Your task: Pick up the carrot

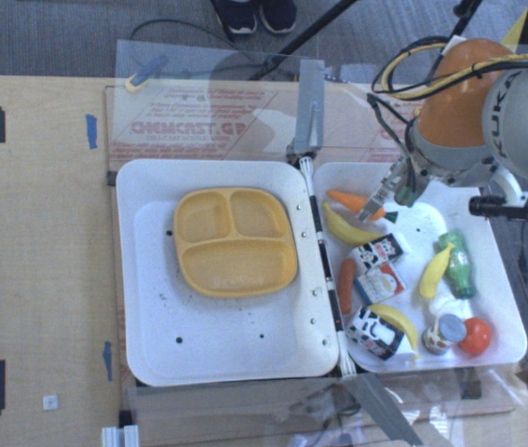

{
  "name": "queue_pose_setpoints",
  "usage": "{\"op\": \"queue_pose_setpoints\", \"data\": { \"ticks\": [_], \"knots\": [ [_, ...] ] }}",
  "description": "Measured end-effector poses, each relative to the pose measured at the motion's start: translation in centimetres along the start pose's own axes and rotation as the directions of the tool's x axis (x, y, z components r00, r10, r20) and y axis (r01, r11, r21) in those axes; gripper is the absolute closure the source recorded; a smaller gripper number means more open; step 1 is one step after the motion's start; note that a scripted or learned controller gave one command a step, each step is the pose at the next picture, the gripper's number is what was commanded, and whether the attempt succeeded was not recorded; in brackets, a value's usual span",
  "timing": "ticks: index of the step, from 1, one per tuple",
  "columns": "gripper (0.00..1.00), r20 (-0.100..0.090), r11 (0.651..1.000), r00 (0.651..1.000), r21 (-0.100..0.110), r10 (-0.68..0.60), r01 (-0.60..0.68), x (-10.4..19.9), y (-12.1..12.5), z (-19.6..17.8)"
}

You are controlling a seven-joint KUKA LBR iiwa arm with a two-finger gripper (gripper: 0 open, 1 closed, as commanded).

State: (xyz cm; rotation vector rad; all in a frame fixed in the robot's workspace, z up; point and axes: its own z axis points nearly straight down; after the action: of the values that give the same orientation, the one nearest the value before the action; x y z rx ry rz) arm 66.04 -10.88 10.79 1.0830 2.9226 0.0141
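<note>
The carrot (345, 197) is a short orange piece lying near the back left corner of the right bin (508, 277), just above a banana (349, 230). My gripper (376, 207) reaches down at a slant from the right, and its tip sits over the carrot's right end, which it hides. The view does not show whether the carrot is held. The arm's orange band and grey wrist hang over the bin's back right.
The right bin also holds an orange-red stick-shaped piece (345, 285), two small printed cartons (381, 255), a second banana (399, 322), a yellow fruit (435, 271), a green bottle (458, 270), a can (440, 331) and a red tomato (476, 335). A yellow divided plate (236, 240) lies in the left bin (142, 277).
</note>
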Motion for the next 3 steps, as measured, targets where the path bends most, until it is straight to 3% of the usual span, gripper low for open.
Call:
{"op": "queue_pose_setpoints", "data": {
  "ticks": [1, 2, 3],
  "knots": [
    [1.0, -0.015, 0.999, 0.999, 0.014, 0.049, -0.049, 4.6, 5.0, -7.9],
    [0.0, -0.015, 0.999, 0.999, 0.015, 0.05, -0.049, 4.6, 5.0, -7.8],
    [0.0, -0.019, 1.0, 1.0, 0.016, -0.01, 0.01, 3.5, -1.1, -9.1]
  ]
}}
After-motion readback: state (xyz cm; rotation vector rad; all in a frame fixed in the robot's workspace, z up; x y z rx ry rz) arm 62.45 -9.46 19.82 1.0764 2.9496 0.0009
